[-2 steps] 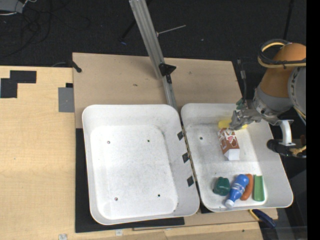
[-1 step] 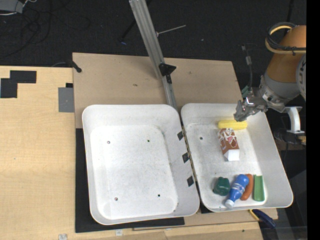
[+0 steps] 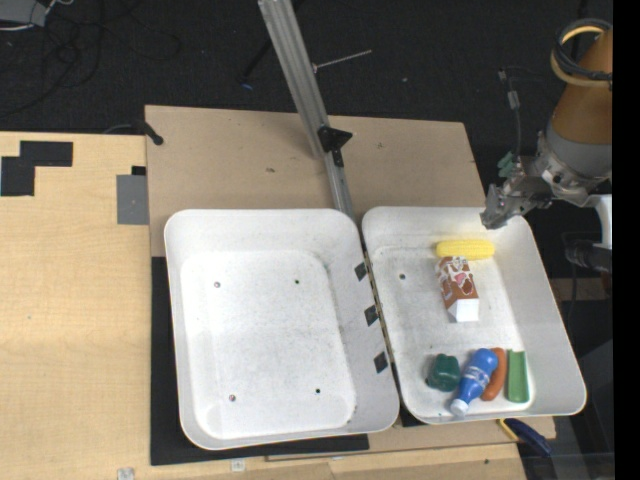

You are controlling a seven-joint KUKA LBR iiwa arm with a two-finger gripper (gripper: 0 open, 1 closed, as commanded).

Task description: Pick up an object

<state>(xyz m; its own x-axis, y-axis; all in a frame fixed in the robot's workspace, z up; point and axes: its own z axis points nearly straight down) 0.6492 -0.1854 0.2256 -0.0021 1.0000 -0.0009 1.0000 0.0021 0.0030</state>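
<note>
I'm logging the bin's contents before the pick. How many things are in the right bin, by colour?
Yellow: 1, the corn-like piece
Red-brown and white: 1, the carton
Dark green: 1, the lump
Blue: 1, the bottle
Orange: 1, the stick
Bright green: 1, the stick
Total: 6

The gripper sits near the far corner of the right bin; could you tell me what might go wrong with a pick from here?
The gripper hangs over the right bin's rim, so a straight descent could hit the wall. The yellow corn touches the carton, so closing on one may shove the other. The blue bottle, orange piece and green piece lie packed together, inviting a double or missed grasp.
</note>
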